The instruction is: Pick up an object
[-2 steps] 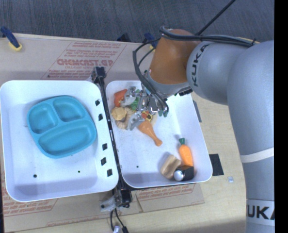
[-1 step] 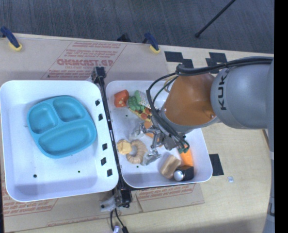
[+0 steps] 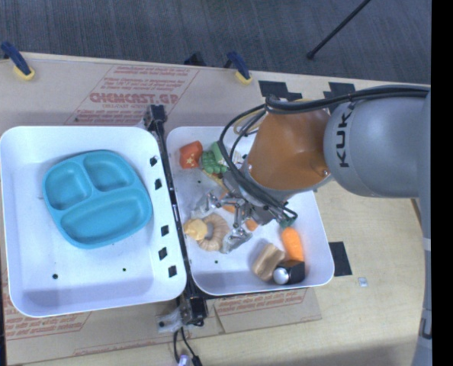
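Grey arm [image 3: 379, 147] over right bin [image 3: 318, 269], jaws amid crowded food, state unclear, blue plate [image 3: 97, 197] in left bin [image 3: 17, 227]

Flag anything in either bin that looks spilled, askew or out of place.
Nothing looks spilled or damaged. The blue divided plate lies slightly askew in the left bin. In the right bin, toy foods sit in a loose jumble, the carrot among them, near the end effector.
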`<act>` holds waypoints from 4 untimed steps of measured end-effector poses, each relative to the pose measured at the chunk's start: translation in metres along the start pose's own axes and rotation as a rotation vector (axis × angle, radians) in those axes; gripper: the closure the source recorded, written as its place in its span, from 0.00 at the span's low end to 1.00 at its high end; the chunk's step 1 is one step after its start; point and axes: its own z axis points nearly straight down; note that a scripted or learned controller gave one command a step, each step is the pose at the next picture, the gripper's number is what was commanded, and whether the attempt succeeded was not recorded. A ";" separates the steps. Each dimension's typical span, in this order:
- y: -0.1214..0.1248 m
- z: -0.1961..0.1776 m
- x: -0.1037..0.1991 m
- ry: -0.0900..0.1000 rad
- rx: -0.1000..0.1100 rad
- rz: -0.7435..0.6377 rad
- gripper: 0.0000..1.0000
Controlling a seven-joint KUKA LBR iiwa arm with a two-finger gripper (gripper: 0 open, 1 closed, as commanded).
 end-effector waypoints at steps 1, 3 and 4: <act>0.002 0.000 0.012 0.002 -0.002 -0.341 0.00; 0.014 0.000 0.013 0.003 -0.002 -0.126 0.00; -0.015 0.000 -0.034 0.000 0.000 -0.205 0.00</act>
